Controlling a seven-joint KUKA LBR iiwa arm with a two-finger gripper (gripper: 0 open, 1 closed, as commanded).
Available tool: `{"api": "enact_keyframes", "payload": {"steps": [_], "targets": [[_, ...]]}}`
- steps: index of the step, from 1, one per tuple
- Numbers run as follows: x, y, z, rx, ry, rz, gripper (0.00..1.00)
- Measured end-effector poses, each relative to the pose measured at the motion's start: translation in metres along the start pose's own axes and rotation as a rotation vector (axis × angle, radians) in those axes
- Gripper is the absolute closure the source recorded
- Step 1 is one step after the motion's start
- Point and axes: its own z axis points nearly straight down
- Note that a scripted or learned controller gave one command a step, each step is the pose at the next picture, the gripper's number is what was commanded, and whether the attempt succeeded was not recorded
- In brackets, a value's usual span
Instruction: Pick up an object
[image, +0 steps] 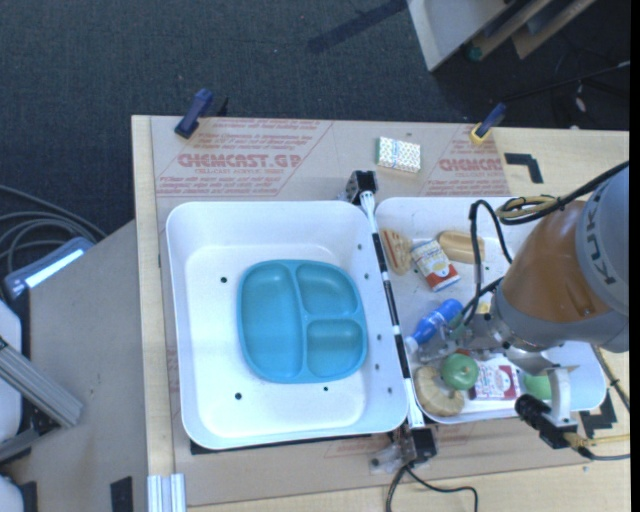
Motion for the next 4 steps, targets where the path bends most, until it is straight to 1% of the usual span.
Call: {"api": "enact_keyframes", "payload": {"steps": [1,2,3,4], "targets": [[0.0,0.0,-0.01,-0.002,-0.001,0.001,1.0],[0.0,0.0,-0.01,-0.002,-0.001,0.001,0.0],[-0.018,0.084,-0.001,-0.001,0.0,-0.001,0.0],[0.006,0.039,0.0,0.001,0.001,0.0,0.0]]}}
